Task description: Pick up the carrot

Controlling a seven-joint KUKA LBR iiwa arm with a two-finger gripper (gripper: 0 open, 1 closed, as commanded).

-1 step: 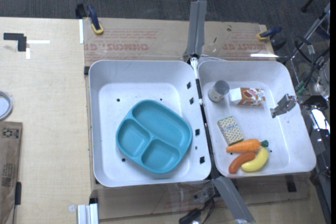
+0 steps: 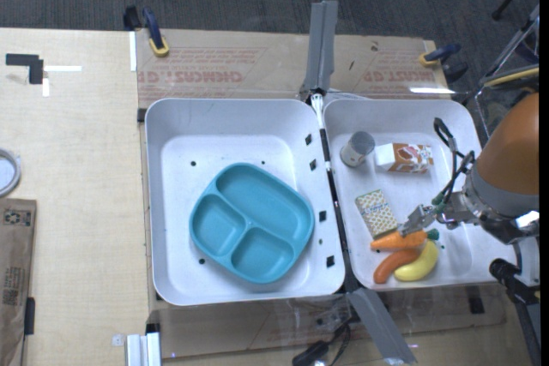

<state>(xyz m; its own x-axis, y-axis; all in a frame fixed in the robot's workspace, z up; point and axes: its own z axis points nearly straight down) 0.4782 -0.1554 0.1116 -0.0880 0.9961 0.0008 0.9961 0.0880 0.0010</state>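
The carrot (image 2: pixel 397 242) lies in the right bin (image 2: pixel 459 117), near that bin's front, pointing roughly left to right. Directly in front of the carrot and touching it is a second orange vegetable (image 2: pixel 387 267), and beside that, to the carrot's front right, a banana (image 2: pixel 419 263). Just behind the carrot's left end sits a small patterned packet (image 2: pixel 375 211). Farther behind the carrot are a grey cup (image 2: pixel 357 149) and a small carton (image 2: pixel 405 157). The gripper (image 2: pixel 422 221) comes in from the right and sits right over the carrot's right end, touching or nearly touching it; whether it is spread or pinching cannot be told. Well to the carrot's left, the left bin (image 2: pixel 171 126) holds a blue divided plate (image 2: pixel 250 222).
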